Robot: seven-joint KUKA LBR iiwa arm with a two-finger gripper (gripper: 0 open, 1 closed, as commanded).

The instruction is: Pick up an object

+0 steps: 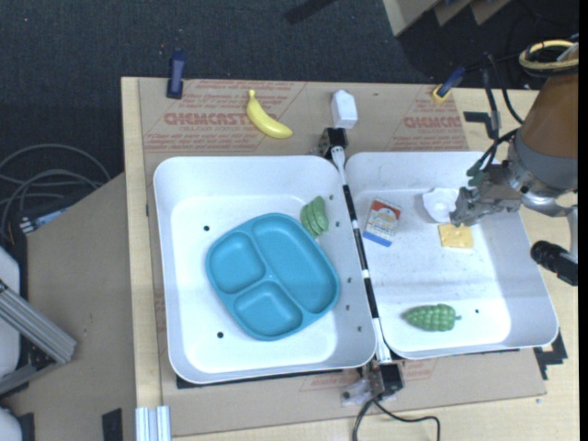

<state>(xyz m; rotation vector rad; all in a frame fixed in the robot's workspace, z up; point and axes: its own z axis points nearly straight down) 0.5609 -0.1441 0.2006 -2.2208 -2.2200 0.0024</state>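
My gripper (462,211) hangs low over the back of the right bin (514,324), just above a yellow cheese-like block (456,237) and beside a small white object (435,205). A small red and white carton (381,221) lies to the left of them. A green bumpy fruit (432,317) rests near the bin's front. In the left bin (184,246) sits a blue divided plate (270,274) with a green pickle-like item (315,216) at its back right corner.
A yellow banana (265,118) lies on the cardboard behind the left bin. A white block (344,108) and a blue clip (175,73) also sit on the back of the bench. Cables run behind the arm at right.
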